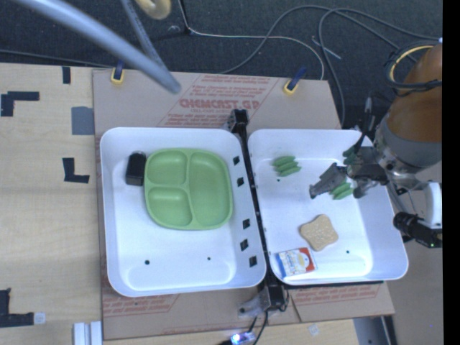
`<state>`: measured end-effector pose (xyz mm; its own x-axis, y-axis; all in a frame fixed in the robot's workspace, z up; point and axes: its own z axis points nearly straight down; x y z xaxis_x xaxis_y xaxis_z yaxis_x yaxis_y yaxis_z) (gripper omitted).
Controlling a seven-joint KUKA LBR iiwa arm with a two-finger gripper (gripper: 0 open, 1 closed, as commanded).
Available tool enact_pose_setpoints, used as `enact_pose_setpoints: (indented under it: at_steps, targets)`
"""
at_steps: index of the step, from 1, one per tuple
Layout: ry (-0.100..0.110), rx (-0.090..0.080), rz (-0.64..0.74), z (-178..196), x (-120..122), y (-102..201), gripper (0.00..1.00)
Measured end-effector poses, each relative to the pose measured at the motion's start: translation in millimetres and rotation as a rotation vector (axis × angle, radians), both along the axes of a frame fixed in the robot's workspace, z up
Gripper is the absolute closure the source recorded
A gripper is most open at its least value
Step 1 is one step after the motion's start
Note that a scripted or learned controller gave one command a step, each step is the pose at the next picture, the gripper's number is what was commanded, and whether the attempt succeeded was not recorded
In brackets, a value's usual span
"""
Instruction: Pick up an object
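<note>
The right bin (381, 264) holds a green pea pod (286, 165) near its far left, a slice of brown bread (318, 232) in the middle and a small blue-and-red packet (295, 262) at the front left. My gripper (336, 184) hangs low over the bin's right half, reaching in from the right. A second green piece (344, 190) lies right at the gripper's tip, partly hidden by it. Whether it is touched or held is unclear. The bread lies just below and left of the gripper.
In the left bin (122, 264) sit a green divided plate (189, 189) and a small black block (135, 168) at its left side. A black divider (248, 192) joins the two bins. Cables run across the dark floor behind.
</note>
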<state>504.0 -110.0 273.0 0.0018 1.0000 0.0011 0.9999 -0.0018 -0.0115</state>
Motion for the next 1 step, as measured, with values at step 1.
enact_pose_setpoints:
  at_steps: [1]
  targets:
    - [-0.01, -0.001, 0.003, 5.0, 1.7, 0.1, 0.0]
